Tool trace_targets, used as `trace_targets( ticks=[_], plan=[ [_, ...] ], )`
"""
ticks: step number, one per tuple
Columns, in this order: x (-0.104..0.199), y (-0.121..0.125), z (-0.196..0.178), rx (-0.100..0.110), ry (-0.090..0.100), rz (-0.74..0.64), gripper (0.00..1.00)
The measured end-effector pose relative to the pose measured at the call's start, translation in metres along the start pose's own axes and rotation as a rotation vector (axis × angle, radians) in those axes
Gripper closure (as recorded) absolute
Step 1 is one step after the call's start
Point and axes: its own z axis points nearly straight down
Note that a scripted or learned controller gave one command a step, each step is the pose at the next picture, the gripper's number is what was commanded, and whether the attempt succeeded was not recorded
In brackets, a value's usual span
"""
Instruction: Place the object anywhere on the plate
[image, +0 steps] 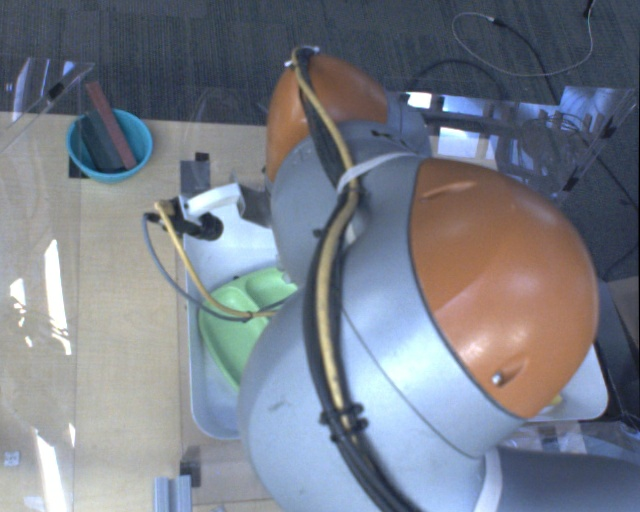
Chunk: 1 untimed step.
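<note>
A light green plate (237, 320) lies in the left white bin (205, 405), and the arm covers its right part. The grey and orange arm (420, 330) fills the middle and right of the camera view. Its wrist end (210, 205) with a white part and a black fitting hangs over the bin's far left corner. Yellow and grey cables (185, 270) loop from there down across the plate. The task's object is hidden from me.
A blue bowl (110, 145) holding a dark brush-like tool stands on the wooden bench at the far left. A clear panel (40, 300) covers the bench's left side. Metal framing (520, 120) stands at the back right.
</note>
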Motion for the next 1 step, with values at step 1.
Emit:
trace_targets(
  ticks=[1],
  plan=[
    [0.0496,0.0002,0.0296,0.0,-0.003,-0.021,1.0]
  ],
)
